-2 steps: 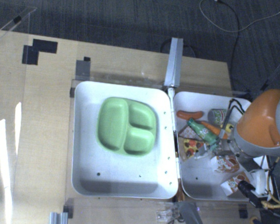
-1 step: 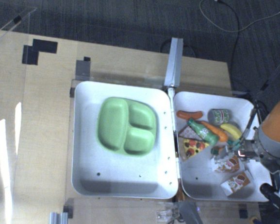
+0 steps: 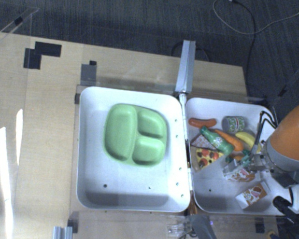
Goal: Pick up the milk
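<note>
The gripper [image 3: 247, 162] hovers beside the banana [image 3: 245, 138], its grip hidden from me. The milk [image 3: 252, 195] lies nearer the front; better centre over it before closing.

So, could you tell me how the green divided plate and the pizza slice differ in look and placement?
The green divided plate is much larger than the pizza slice. The plate is plain pale green and rounded; the slice is triangular, yellow and red. The plate lies alone in the left bin; the slice lies among other toys in the right bin. Both lie flat.
</note>
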`<action>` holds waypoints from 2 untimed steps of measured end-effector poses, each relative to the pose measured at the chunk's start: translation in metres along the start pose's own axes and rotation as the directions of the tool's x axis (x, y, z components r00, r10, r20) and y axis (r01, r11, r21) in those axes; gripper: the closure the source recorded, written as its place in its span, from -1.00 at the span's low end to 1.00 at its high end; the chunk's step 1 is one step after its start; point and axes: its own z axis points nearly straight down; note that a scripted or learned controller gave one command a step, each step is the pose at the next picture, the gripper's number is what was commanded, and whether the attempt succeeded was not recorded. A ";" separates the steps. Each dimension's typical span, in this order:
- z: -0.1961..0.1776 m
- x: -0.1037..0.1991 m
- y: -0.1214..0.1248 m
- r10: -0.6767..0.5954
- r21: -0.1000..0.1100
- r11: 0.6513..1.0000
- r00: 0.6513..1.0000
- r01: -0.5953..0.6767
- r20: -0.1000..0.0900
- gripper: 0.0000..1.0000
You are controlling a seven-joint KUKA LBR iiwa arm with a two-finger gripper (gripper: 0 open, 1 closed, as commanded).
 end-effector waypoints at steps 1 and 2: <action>-0.015 0.001 0.006 -0.004 -0.013 1.000 1.000 0.004 0.001 1.00; -0.014 0.002 0.006 -0.005 -0.012 1.000 1.000 0.005 0.000 -1.00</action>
